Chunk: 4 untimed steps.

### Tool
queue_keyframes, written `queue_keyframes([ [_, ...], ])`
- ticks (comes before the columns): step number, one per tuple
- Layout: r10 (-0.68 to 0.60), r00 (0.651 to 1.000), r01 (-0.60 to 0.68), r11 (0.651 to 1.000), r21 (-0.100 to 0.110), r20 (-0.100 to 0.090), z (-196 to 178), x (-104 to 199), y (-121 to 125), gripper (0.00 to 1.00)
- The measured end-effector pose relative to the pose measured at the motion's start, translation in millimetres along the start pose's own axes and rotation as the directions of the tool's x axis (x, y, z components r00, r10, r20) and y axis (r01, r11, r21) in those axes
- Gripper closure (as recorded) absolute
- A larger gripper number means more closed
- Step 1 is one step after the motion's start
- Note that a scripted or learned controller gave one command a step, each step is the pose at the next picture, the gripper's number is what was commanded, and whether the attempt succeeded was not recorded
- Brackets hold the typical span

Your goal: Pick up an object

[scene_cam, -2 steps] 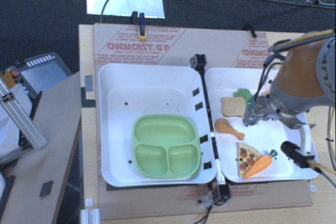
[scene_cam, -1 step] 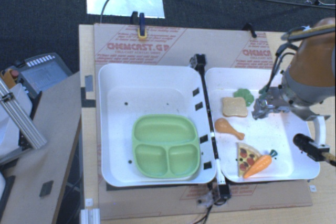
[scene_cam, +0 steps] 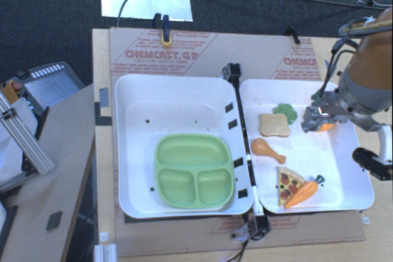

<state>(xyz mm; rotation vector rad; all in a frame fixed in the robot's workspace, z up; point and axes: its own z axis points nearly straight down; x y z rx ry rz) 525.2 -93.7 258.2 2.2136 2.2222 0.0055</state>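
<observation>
The right bin [scene_cam: 350,190] holds several toy foods. A green broccoli piece [scene_cam: 285,111] lies beside a slice of toast [scene_cam: 274,125], with a chicken drumstick [scene_cam: 268,149] below them. Near the front lie a pizza slice [scene_cam: 284,183] and a carrot [scene_cam: 303,192]. My gripper [scene_cam: 315,119] hangs low over the right bin's back right part, to the right of the broccoli. A small orange object [scene_cam: 326,127] shows right at the gripper's tip, mostly hidden by it. I cannot tell whether it is held.
The left bin [scene_cam: 138,132] holds a green divided plate [scene_cam: 194,169]. A black divider strip [scene_cam: 241,132] runs between the bins. A black arm part [scene_cam: 372,162] overhangs the right bin's right rim. A grey side table [scene_cam: 43,150] stands to the left.
</observation>
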Motion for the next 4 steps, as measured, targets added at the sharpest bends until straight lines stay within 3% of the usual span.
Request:
queue_keyframes([
  [3,-0.005,1.000,0.005,1.000,0.003,-0.002,10.4,147.1,59.8,1.00],
  [4,-0.005,1.000,0.005,1.000,0.004,-0.003,17.3,194.5,62.8,1.00],
])
